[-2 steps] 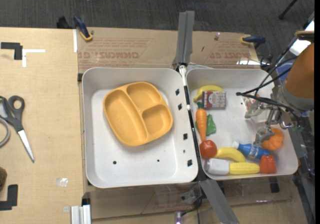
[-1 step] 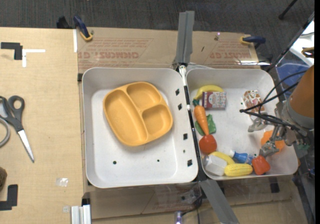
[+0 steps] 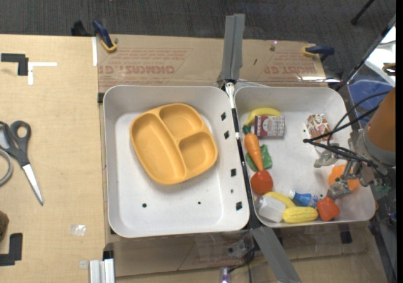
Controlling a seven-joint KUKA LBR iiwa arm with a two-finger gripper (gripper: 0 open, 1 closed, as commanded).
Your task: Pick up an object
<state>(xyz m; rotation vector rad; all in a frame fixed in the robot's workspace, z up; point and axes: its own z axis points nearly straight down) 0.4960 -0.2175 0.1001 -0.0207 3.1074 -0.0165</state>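
Along the front wall of the right bin [image 3: 296, 89] lies a row of toy food: a white-and-yellow piece [image 3: 275, 207], a yellow corn cob [image 3: 300, 215], a small blue item [image 3: 303, 199] and a red-orange piece [image 3: 328, 208] at the front right corner. Just behind them, near the divider between the bins, sit a red tomato-like ball [image 3: 261, 181], an orange carrot [image 3: 252, 147] with green leaves [image 3: 263, 157] beside it, a yellow banana [image 3: 262, 113] and a dark red packet [image 3: 270, 127] touching the banana. Farther right, toward the back, rests a white packet with red print [image 3: 318, 127].

The end effector [image 3: 343, 178] reaches in from the right, low over the right side of this bin, with black cables trailing from it. An orange object [image 3: 348, 177] shows right at the metal fingers; whether it is pinched between them, and whether they are spread or pressed together, cannot be told.

The left bin [image 3: 119, 149] holds a yellow-orange divided plate [image 3: 173, 143] with three compartments, lying flat at a slant.

On the wooden tabletop [image 3: 56, 111] to the left lie grey-handled scissors [image 3: 24, 157].
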